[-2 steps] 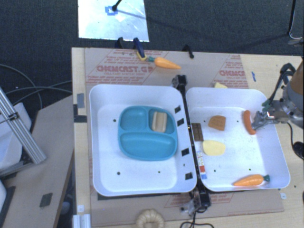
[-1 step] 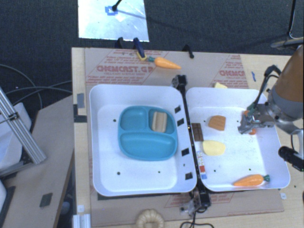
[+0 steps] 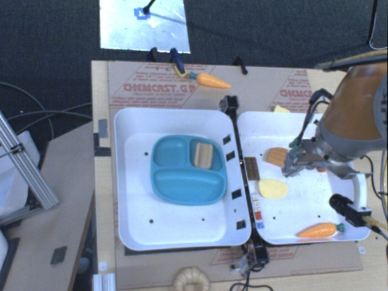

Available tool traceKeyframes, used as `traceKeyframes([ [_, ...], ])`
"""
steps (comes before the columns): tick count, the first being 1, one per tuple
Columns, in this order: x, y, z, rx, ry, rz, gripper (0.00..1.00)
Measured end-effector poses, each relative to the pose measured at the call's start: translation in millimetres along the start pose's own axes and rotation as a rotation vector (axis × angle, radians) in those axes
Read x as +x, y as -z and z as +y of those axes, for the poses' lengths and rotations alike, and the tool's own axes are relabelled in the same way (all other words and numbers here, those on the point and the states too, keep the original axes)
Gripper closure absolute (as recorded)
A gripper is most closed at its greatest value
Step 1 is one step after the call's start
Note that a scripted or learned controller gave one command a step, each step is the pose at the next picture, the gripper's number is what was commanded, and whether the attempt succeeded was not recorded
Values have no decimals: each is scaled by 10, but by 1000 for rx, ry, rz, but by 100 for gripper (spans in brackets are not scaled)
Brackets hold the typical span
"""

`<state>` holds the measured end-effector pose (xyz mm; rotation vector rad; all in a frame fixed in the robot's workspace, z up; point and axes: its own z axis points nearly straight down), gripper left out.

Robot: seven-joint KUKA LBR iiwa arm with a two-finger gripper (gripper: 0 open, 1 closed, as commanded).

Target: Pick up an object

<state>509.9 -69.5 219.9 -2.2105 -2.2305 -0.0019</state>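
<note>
The big brown cardboard sheet (image 3: 159, 88) on the counter says "CHEMCAST GP" in red letters. The right white plastic bin (image 3: 276, 226) holds the small things to pick. The grey claw (image 3: 291, 164) hangs low between a toasty brown slice (image 3: 276, 156) and a flat yellow round piece (image 3: 273, 190); I cannot tell if it is apart or together. It might slip off these thin things, or bump them away.

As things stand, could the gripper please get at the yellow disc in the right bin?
Probably yes. The gripper hangs just above and to the right of the yellow disc, which lies flat on the right bin floor with nothing on it or between them.
</note>
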Motion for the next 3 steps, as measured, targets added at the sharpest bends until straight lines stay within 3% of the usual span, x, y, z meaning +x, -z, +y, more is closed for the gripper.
traceKeyframes([
  [1, 483, 118, -33, -3, 1, 0, 100],
  [2, 916, -9, -112, 0, 0, 0, 100],
  [3, 755, 128, -47, -2, -9, -2, 100],
])
